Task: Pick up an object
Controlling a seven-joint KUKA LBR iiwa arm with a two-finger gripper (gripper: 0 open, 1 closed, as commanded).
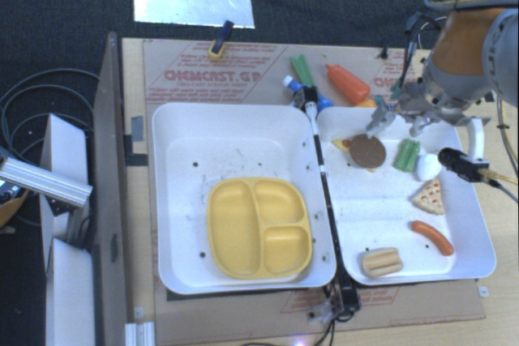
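My gripper [398,124] hangs over the back of the right bin [478,255], its two fingers spread apart with nothing between them. Just in front of it lie a brown round patty [367,152], a green piece [405,155] and a white egg [427,167]. A pizza slice [430,196], a red sausage [431,237] and a bread roll [381,261] lie nearer the front of that bin. A small yellow wedge [342,144] pokes out beside the patty.
The left bin [186,134] holds a yellow divided plate [259,227]. Behind the bins, on the cardboard, lie an orange carrot [349,83], a green stick [302,69] and a blue piece [292,83]. A black clip [310,99] sits where the bins meet.
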